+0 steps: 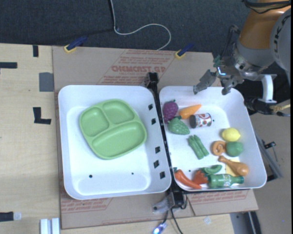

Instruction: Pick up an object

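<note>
One fixed cam, up high over the desk (19,130)

Looks down at a slant, far enough back to fit both white bins (71,145); arm (263,33) pokes in from the right.

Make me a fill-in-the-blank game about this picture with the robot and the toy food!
1. The light green plastic divided plate lies in the ____ white bin.
2. The small tin can with the red label lies just below the ____ toy carrot.
3. The round yellow toy lemon sits right above a round ____ toy ball.
4. The robot's two-finger gripper hovers over the right white bin's ____ rim.

Missing words: left; orange; green; far
</note>
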Controlling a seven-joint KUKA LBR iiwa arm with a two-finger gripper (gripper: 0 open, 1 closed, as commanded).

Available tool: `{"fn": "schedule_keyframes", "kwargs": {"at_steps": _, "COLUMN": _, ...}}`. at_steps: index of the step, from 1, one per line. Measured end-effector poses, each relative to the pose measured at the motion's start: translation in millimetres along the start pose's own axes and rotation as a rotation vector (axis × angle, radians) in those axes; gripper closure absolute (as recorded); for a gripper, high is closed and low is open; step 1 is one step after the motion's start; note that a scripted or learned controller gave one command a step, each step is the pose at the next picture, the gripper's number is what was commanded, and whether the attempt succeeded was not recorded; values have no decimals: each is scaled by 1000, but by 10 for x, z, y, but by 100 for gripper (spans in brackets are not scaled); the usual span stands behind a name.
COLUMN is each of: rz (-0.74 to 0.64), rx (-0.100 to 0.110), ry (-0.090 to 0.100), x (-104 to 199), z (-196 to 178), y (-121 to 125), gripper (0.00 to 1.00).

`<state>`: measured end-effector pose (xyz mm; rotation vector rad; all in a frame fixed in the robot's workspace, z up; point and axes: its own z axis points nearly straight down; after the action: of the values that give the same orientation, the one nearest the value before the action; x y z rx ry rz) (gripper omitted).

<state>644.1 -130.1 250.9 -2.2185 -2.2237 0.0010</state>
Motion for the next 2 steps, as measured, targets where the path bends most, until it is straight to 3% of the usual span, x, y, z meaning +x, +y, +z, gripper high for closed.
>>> {"fn": "schedule_keyframes", "kwargs": {"at_steps": 1, "rz": -3, "rx": -1, "ry": 3, "x": 526, "z": -891, "y": -887, "gripper": 0}}
{"fn": "schedule_keyframes", "kwargs": {"at_steps": 2, "rz": -5, "rx": 4, "ry": 3, "x": 1075, "z": -888, "y": -1583, "gripper": 0}}
